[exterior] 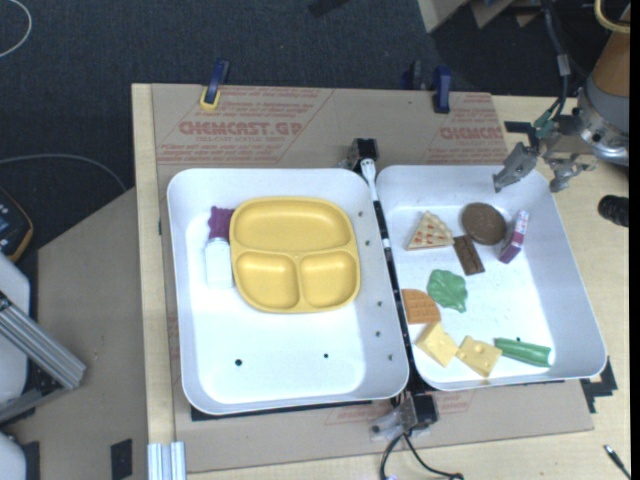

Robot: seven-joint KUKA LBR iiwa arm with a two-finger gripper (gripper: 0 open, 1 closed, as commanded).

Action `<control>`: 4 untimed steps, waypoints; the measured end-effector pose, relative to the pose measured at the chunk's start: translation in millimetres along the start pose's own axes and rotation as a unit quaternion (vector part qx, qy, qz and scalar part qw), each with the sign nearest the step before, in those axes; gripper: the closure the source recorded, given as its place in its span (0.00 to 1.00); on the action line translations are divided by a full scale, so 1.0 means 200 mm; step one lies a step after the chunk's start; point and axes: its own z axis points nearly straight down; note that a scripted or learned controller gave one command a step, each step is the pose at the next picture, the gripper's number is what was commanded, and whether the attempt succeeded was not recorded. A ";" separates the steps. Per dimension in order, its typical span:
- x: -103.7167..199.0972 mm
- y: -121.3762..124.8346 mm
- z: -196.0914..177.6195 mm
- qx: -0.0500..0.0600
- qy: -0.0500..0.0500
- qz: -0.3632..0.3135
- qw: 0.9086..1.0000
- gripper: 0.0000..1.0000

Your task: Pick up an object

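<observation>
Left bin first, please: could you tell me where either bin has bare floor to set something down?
The left bin is bare in front of the yellow tray. In the right bin, bare floor lies between the purple tube and the green pepper. Its left half is crowded with toy food.

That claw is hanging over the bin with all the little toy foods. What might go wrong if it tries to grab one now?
The gripper, open, hovers near the right bin's far rim, so it might clip that edge coming down. The brown disc, chocolate bar and purple bottle sit close together, so the fingers could nudge a neighbour instead of closing on one piece. The flat pizza slice looks hard to grip.
</observation>
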 end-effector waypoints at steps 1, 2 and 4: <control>0.00 0.01 -0.05 -0.007 -0.002 -0.001 1.000 0.00; -0.01 0.02 0.17 -0.005 -0.001 -0.001 1.000 0.00; -0.01 0.06 0.56 -0.012 -0.003 -0.003 1.000 0.00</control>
